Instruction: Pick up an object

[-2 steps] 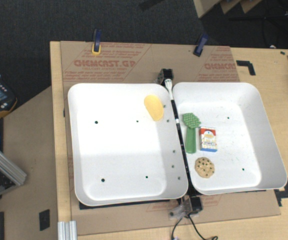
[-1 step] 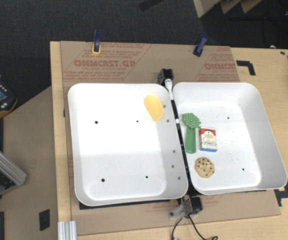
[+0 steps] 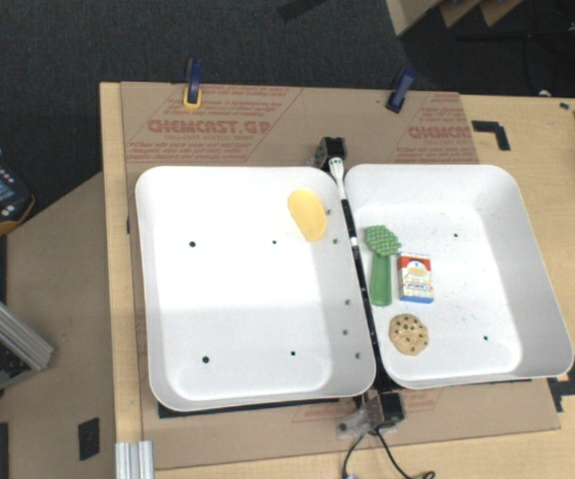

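A yellow oval piece [image 3: 307, 215] lies in the left bin [image 3: 178, 297] near its upper right corner. In the right bin [image 3: 497, 267], a green brush-like item [image 3: 379, 263] lies along the left wall. Beside it to the right sits a small red, white and blue box [image 3: 416, 277]. Below those rests a round cookie [image 3: 408, 334] with dark chips.
The two bins sit on a brown cardboard sheet [image 3: 268, 118] held by a yellow and blue clamp [image 3: 194, 86] and a blue clamp [image 3: 400, 90] at the back. A black bracket [image 3: 331, 154] joins the bins at the top. Cables [image 3: 372, 437] run off the front edge.
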`<state>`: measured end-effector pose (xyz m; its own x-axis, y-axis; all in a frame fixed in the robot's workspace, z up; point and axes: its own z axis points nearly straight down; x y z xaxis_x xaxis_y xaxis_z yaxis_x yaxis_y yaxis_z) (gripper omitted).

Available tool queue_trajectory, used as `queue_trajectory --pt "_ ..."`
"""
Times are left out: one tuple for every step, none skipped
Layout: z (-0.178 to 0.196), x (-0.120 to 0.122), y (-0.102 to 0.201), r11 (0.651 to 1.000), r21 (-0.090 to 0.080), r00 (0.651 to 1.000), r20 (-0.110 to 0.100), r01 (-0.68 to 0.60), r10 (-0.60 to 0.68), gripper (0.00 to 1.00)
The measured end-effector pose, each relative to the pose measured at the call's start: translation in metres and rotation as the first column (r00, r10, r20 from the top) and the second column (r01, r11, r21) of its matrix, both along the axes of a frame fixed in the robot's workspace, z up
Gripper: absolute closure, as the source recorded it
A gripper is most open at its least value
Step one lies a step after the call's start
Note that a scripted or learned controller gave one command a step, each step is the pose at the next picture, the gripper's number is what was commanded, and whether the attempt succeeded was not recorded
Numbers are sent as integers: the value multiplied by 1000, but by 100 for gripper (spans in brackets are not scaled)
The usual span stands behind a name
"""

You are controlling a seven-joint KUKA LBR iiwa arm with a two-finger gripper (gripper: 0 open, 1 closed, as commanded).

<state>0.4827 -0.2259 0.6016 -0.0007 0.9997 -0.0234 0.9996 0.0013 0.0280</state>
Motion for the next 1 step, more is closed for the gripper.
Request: queue_trajectory --pt "11 0 0 1000 -4 1000 5 0 0 100"
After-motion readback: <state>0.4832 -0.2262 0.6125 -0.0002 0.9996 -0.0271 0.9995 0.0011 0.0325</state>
